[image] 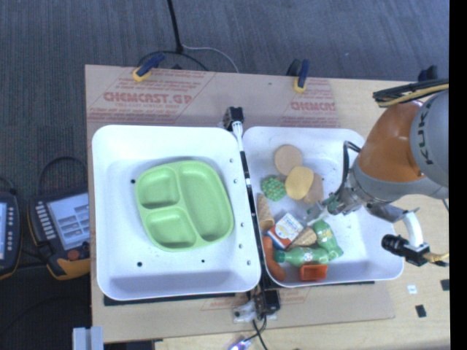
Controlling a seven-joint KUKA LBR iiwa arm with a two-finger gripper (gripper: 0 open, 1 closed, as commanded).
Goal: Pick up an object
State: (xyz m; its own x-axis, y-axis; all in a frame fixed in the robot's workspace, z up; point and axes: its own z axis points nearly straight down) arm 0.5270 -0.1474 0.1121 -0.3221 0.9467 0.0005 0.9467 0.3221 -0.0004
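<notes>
Gripper [321, 211]: you see it low in the right bin [368, 265], tips beside the toy food pile; whether it is parted or closed, or grips anything, you cannot tell. Note the yellow round piece [299, 183] and tan disc [288, 157] just up-left of it, the green bottle [312, 252] below it. Left bin [109, 268]: a green divided plate [184, 203] lies centered.
</notes>
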